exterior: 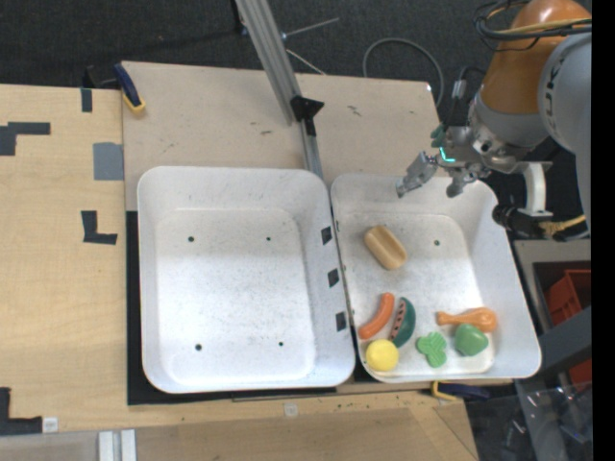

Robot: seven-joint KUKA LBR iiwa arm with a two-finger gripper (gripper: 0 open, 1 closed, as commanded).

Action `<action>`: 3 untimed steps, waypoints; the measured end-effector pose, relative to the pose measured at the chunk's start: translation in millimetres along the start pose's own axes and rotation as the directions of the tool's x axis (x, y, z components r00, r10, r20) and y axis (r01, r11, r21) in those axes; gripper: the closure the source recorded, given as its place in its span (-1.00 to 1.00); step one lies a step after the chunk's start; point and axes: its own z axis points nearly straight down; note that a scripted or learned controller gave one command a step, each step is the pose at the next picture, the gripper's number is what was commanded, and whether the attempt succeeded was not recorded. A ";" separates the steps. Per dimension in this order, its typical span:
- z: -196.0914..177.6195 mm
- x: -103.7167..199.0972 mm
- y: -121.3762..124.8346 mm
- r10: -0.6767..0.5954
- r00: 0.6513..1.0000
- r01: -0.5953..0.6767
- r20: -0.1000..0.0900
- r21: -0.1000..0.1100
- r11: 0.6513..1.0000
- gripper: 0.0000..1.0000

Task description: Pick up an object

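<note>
the gripper (434, 179) hangs over the far edge of the right bin (500, 257), and its jaws are spread open with nothing in them. the closest thing to grab is the bread roll (385, 247), which sits a bit nearer the front and toward the left bin (154, 257). its long side slants across the bin. the other toys lie by the front edge.

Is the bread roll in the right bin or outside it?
In. The bread roll lies on the floor of the right bin, inside its rim, apart from the other toys.
</note>
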 end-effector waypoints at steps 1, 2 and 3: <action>-3.1 -0.1 1.0 -0.001 1.000 0.002 0.002 -0.005 1.000 -1.00; 58.6 6.7 4.7 -0.001 1.000 0.001 0.001 0.000 1.000 -1.00; 102.7 7.3 5.4 -0.001 1.000 0.001 0.002 0.000 1.000 -1.00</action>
